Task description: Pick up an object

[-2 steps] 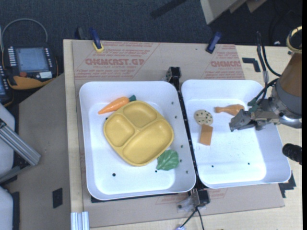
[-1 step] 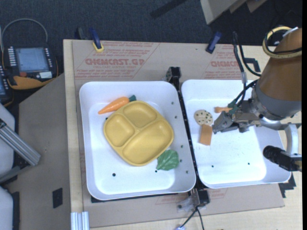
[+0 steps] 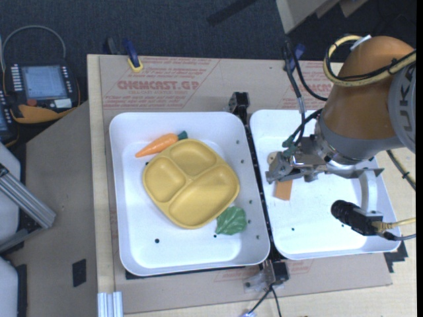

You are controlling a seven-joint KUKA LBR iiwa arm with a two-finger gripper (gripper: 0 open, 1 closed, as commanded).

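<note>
small orange rigid block (image 3: 283, 190) in right white bin (image 3: 317, 243), looks light; grab flat sides. gripper (image 3: 281, 172) right above, grip state unclear tbh

Orange block (image 3: 283, 190), perhaps tilted, right bin (image 3: 317, 243)

Arm (image 3: 367, 98) reaches leftward, end effector (image 3: 281, 172) low.

right white bin (image 3: 317, 243): under the gripper (image 3: 281, 172) | left white bin (image 3: 125, 197): just beside it, view-left of the gripper | black clip (image 3: 239, 102): between the bins' far corners, beyond the gripper | cardboard sheet (image 3: 198, 78): beneath both bins (red print, partly legible) | teach pendant (image 3: 41, 84): far view-left, off the bench | blue-and-yellow clamp (image 3: 133, 57): cardboard's far edge, well apart
</note>
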